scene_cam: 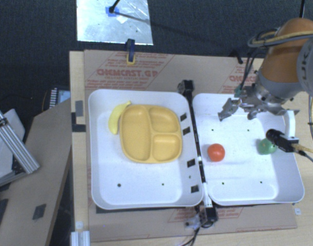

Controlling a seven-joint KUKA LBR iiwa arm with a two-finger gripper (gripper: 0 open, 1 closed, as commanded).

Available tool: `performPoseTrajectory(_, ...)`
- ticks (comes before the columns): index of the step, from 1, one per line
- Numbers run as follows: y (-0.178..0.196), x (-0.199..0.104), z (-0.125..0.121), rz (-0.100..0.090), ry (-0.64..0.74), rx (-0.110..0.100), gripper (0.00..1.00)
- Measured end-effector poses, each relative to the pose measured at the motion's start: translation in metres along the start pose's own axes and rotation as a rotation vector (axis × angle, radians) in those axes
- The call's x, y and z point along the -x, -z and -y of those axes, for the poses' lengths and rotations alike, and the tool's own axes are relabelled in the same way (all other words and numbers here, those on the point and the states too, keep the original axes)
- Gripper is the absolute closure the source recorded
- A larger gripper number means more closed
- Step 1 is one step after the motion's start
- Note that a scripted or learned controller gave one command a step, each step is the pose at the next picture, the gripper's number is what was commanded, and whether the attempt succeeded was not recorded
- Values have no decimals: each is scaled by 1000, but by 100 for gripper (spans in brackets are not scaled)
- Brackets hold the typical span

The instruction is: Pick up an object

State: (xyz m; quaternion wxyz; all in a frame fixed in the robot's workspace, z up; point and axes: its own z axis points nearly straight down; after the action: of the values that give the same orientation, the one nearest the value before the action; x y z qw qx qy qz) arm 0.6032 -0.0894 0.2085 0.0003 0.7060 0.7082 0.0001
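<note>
A red-orange ball (pixel 215 151) lies in the right bin (pixel 238 188), near its left wall. A small green object (pixel 266 146) rests near the same bin's right side, beside a black part of the arm. My gripper (pixel 239 109) hangs over the back of the right bin with its two grey fingers (pixel 228 109) spread apart and nothing between them. It is up and to the right of the red ball, and up-left of the green object. In the left bin (pixel 110 188) sits a yellow divided plate (pixel 149 133) with a yellow banana (pixel 115 118) at its left edge.
A black divider (pixel 193 137) with clips runs between the two bins. Both bins sit on a cardboard sheet (pixel 146 68). A shiny metal plate (pixel 114 13) lies beyond the bench at the back. A metal rail (pixel 13 142) stands at the left.
</note>
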Motion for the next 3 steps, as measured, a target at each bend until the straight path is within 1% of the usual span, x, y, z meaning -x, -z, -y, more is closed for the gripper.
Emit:
performPoseTrajectory(2,-124,-2,-6,-1,-3,-4,0)
performPoseTrajectory(3,-124,-2,-7,-1,-4,0,0)
